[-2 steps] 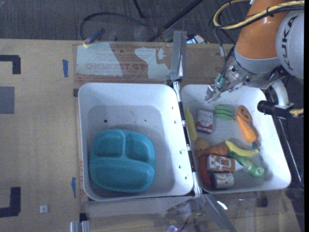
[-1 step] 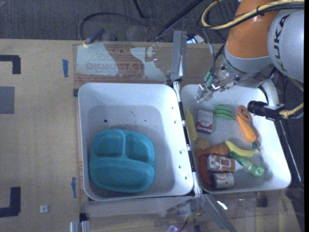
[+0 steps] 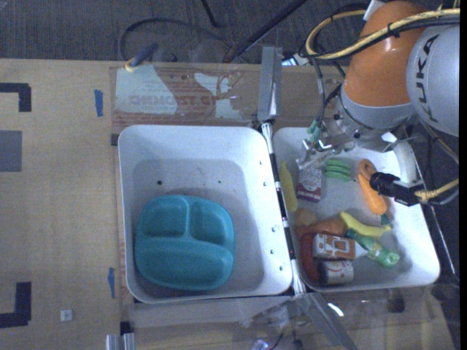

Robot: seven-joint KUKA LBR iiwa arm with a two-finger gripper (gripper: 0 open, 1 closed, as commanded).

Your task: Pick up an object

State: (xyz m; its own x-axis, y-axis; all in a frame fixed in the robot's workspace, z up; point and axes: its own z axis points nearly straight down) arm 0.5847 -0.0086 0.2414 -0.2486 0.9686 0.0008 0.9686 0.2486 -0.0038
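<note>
**Two bins, nothing lifted yet**

Two white bins sit side by side. The left bin [image 3: 131, 152] holds a teal divided plate [image 3: 185, 242] lying flat on its floor. The right bin [image 3: 427, 257] holds the clutter I can choose from.

My gripper [image 3: 315, 154] hangs over the upper left part of the right bin, just above a small red-and-white carton [image 3: 310, 184]. At this slant I cannot tell how the gripper is set, and I see nothing held in it.

Candidates in the right bin:
- red-and-white carton, directly under my gripper, apparently resting on the floor;
- green bean-like toy [image 3: 338, 168] just beside it;
- orange carrot-like toy [image 3: 371, 187] further right;
- yellow banana [image 3: 363, 225] and a green item [image 3: 385, 257] lower down;
- two labelled cans [image 3: 334, 258] near the bottom edge;
- yellow piece [image 3: 289, 188] against the left wall.

Status, my judgement: approach done, grasp and lift both outstanding. The carton looks like the target. Neighbours crowd it, so a slipped or double pick is plausible.
</note>
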